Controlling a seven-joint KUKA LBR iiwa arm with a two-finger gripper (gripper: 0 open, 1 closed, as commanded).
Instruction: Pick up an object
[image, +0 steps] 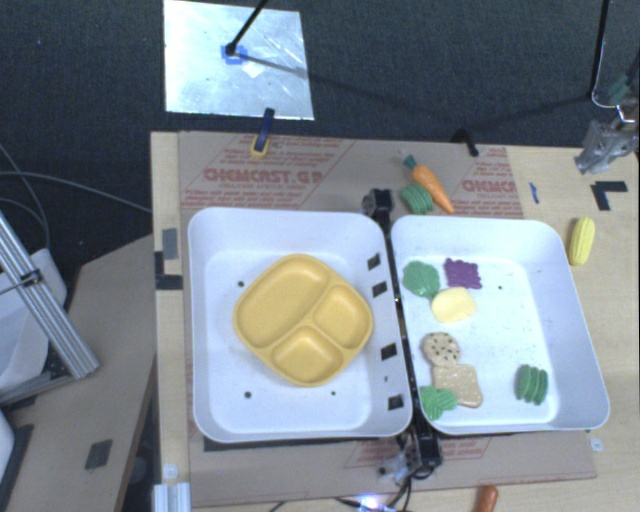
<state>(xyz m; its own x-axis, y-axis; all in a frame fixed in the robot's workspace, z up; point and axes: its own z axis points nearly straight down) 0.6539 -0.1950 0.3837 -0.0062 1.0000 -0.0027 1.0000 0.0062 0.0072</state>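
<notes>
Nothing picked yet, whole grasp is left. Gripper (607, 145) sits at 2 o'clock, off the bins, and you can't tell the jaw state from here. Candidates lie in the right bin (520, 300): knobbly purple grapes (462, 272) at its 11, smooth yellow lump (453, 305), speckled round cookie (440, 348), ribbed green pod (531, 384) at 5. Left bin (215, 260) holds a glossy three-well yellow tray (303, 318)

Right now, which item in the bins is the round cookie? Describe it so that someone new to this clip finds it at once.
Start at the right bin, the one holding the small food pieces. Along its left side, below the pale yellow piece, lies the round cookie, just above the square tan cracker. It is the only round tan piece speckled with dark chips; its neighbours are plain yellow, square or green.
</notes>
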